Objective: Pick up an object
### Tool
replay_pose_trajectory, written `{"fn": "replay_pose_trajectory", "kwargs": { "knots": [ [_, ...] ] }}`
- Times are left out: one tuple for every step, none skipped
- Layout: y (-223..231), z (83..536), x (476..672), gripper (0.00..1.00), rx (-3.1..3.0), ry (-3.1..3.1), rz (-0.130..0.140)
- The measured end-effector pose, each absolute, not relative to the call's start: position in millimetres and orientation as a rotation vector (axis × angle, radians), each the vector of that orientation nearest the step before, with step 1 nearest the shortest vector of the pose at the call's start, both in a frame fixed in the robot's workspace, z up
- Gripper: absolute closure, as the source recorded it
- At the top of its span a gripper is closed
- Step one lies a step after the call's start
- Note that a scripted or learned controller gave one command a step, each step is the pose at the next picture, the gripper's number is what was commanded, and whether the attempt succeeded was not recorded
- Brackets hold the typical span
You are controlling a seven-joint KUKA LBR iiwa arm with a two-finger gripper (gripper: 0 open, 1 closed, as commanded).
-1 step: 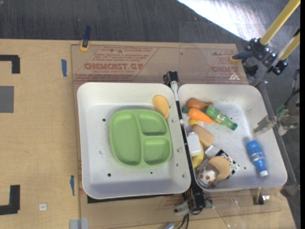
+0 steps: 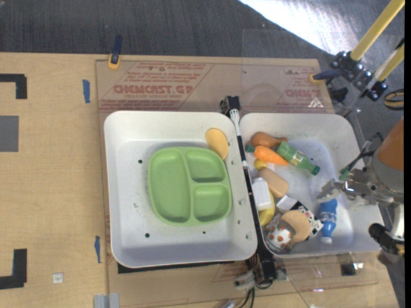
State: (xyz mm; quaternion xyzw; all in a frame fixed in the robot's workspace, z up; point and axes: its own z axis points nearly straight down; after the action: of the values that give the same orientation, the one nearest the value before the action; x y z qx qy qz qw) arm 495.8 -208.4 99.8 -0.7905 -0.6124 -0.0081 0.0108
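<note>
Gripper (image 2: pixel 338 183): over right bin (image 2: pixel 340 130), finger state indiscernible. Blue bottle (image 2: pixel 327 215): just beside, at its 7 o'clock. Green bottle (image 2: pixel 298 158): near, at 10 o'clock.

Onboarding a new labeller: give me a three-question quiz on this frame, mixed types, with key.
1. True or false: the green divided plate lies in the left bin.
2. What touches the plate's far right corner? A) yellow oval piece B) blue bottle C) carrot
3. Which bin holds the green bottle?

Key: 1 true; 2 A; 3 the right bin.
</note>
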Motion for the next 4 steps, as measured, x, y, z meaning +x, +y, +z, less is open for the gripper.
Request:
{"fn": "replay_pose_trajectory", "kwargs": {
  "knots": [
    [-218, 108, 493.5, 1.00, -2.488, -1.912, -0.009],
    [-164, 173, 498.8, 1.00, -2.698, -1.611, -0.002],
    [-87, 211, 537.9, 1.00, -2.800, -1.419, -0.003],
    [-39, 241, 536.3, 1.00, -3.065, -0.686, 0.002]
  ]
}}
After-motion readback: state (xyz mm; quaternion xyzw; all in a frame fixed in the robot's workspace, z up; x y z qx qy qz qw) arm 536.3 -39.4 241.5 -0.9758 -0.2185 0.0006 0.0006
